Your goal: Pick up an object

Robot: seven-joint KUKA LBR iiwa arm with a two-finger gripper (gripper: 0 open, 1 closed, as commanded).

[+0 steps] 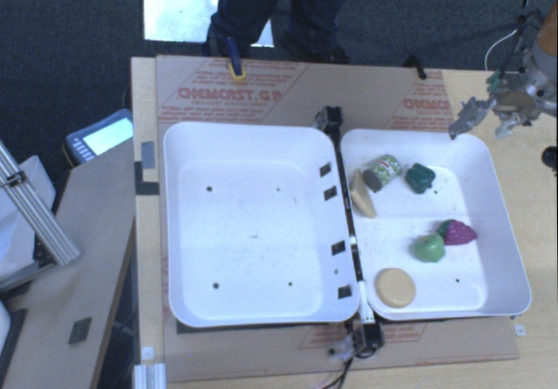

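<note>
The gripper (485,119) hangs over the far right corner of the right bin (497,204), fingers spread wide and holding nothing; the arm above it is cut off. Below and left of the fingers lie a dark green object (420,176), a small can (382,172), a purple object (458,232), a green apple-like thing (428,248) and a tan disc (395,287). Farther left is the left bin (174,230), on cardboard (261,91) printed with red lettering.
</note>
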